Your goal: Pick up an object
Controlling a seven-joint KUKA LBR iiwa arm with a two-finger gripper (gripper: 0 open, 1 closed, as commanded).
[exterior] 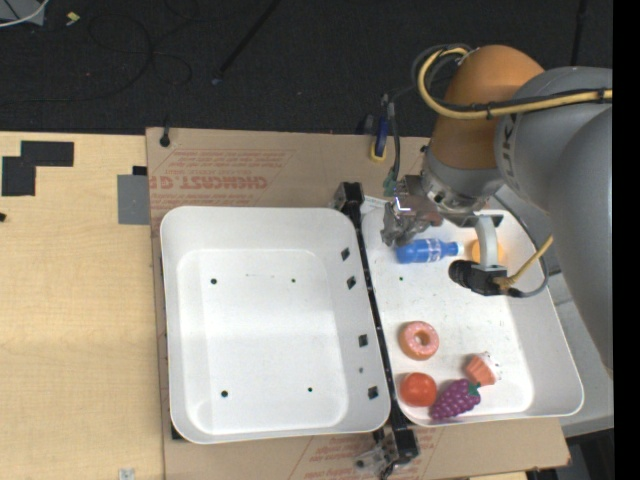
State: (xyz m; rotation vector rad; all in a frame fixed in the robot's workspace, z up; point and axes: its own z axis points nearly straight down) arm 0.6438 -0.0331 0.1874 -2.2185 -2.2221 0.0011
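Purple grapes [455, 399] lie at the near edge of the right bin [560, 368], touching a red tomato [418, 388] on their left. Just behind the grapes sits a small orange piece [481, 370] with a pale end; what it is cannot be made out. A pink doughnut [420, 340] lies flat a little farther in, just beyond the tomato and apart from it. Well apart from these four, in the far part of the same bin, a blue bottle [425, 252] lies on its side, its paler end pointing to the view's right. The gripper [398, 230] hangs low over the bottle's left end, close to the wall between the bins. Whether it is released, clenched or grasping the bottle cannot be told, nor whether it touches the bottle at all. The grey arm [560, 138] with its orange band reaches in from the right. The left bin [260, 318] stands beside the right one, and both rest on a cardboard sheet [250, 168] on the wooden bench [70, 318].
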